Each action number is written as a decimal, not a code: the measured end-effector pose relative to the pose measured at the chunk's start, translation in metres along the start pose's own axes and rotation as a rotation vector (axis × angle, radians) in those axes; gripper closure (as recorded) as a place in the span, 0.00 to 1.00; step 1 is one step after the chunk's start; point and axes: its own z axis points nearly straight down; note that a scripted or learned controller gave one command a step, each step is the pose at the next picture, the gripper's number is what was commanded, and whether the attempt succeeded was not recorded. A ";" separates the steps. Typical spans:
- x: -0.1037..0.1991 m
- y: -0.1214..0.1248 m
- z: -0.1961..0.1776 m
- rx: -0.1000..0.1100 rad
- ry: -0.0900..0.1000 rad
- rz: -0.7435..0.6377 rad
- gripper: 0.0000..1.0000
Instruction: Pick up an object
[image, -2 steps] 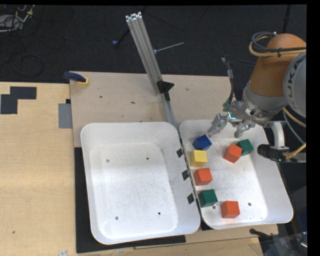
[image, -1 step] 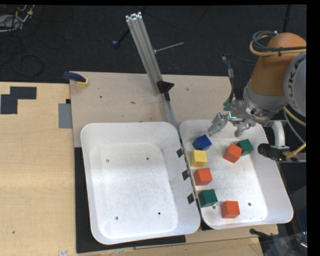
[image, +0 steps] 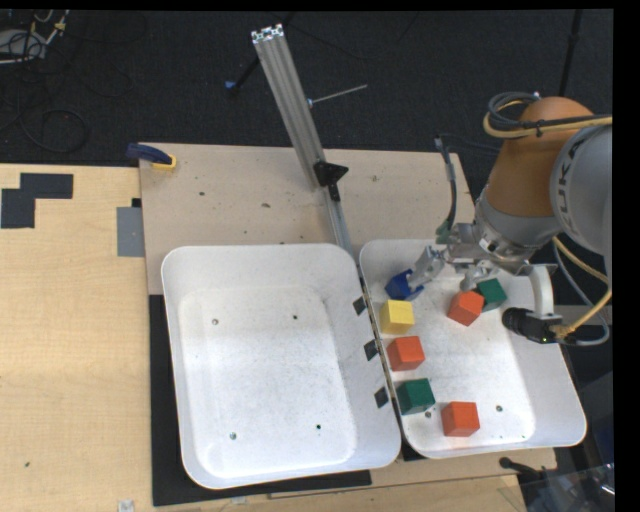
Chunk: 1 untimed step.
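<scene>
In the right bin (image: 560, 400) lie several small blocks. A blue block (image: 402, 286) sits near the bin's far left corner, with a yellow block (image: 397, 315) just in front of it. My gripper (image: 432, 264) hangs low over the bin's far end, right beside the blue block and slightly to its right. Whether it touches the block is unclear. An orange-red block (image: 465, 308) and a green block (image: 491, 292) lie just right of the gripper, under the wrist.
Along the right bin's left wall lie an orange-red block (image: 406, 352) and a green block (image: 415, 395). Another orange block (image: 460, 418) rests near the front. The left bin (image: 190, 300) stands beside it. A slanted aluminium bar (image: 295, 105) rises behind the bins.
</scene>
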 end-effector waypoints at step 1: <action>0.008 -0.001 0.057 -0.009 0.001 0.003 0.00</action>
